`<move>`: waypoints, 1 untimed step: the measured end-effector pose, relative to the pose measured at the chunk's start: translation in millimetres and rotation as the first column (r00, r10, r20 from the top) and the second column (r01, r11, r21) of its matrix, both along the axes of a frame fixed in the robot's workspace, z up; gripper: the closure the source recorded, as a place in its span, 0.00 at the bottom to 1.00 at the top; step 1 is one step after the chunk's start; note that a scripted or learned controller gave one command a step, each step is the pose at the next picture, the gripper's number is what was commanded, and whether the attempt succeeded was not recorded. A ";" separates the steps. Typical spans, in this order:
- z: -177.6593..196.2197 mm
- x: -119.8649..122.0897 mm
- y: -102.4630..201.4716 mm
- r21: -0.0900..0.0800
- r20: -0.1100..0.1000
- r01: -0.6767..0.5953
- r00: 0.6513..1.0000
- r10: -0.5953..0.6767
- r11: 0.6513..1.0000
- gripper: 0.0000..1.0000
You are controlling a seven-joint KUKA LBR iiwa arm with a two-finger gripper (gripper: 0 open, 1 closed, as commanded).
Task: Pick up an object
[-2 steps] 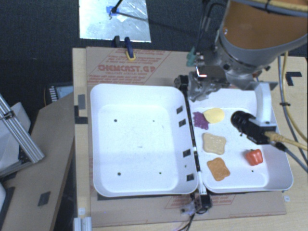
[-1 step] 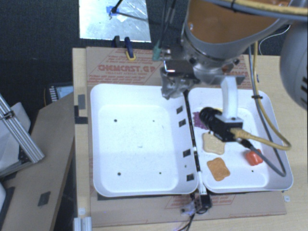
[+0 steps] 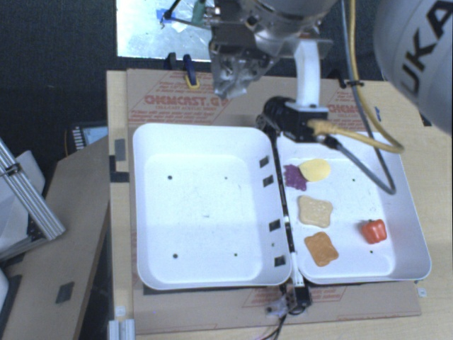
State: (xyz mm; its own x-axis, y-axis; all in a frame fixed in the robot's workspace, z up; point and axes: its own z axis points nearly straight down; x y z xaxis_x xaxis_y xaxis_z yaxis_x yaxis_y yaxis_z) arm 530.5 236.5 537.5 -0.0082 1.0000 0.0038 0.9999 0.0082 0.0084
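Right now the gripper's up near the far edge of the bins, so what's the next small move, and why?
Probably swing the gripper toward the right bin and stop above the yellow piece. The gripper sits high beyond the left bin's far rim, while the yellow, purple, tan, orange and red pieces all lie in the right bin.

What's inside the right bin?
The right bin holds a purple piece, a yellow piece, two bread-like slices and a red pepper. A cable covers its back rim.

Two bins sit side by side on the surface [image 3: 120, 190]; the right bin [image 3: 403, 218] holds five items, near the divider [image 3: 279, 190]
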 end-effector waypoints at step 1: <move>-2.8 50.7 -87.6 -0.006 -0.005 0.016 1.000 -0.016 1.000 1.00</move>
